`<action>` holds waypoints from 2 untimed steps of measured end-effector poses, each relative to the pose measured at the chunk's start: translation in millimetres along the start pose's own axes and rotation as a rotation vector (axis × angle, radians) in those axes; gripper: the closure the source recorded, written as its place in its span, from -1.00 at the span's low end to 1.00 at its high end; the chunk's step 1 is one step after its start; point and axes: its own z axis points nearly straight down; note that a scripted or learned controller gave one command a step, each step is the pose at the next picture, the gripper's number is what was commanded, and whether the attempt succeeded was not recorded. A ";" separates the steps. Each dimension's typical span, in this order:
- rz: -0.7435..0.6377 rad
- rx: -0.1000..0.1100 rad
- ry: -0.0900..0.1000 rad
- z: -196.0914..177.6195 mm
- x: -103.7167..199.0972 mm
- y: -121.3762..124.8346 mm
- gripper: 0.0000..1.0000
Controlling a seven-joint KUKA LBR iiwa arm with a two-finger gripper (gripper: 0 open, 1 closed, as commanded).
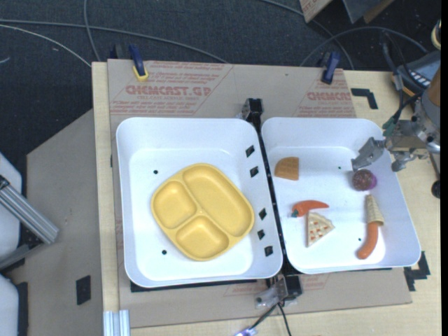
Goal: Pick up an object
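1. Over the right white plastic bin point(280, 135), at its far right rim, the grey metal hand point(381, 154) hangs with its two fingers spread, nothing between them.
2. Just below the nearer finger lies the small purple round toy point(363, 180), seemingly the nearest target, resting on the bin floor.
3. Unlifted too are the tan bread-like wedge point(287, 169), red pepper point(309, 208), pizza slice point(318, 228) and orange sausage-shaped toy point(370, 229).
4. Leftward, the yellow divided plate point(201, 211) sits in the left bin point(133, 145).
5. By my judgement the descent, closing and lift all remain.
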 end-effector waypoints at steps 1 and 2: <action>-0.003 -0.011 -0.003 -5.8 0.3 2.2 -1.00; -0.003 -0.005 0.000 54.1 3.3 -5.3 -1.00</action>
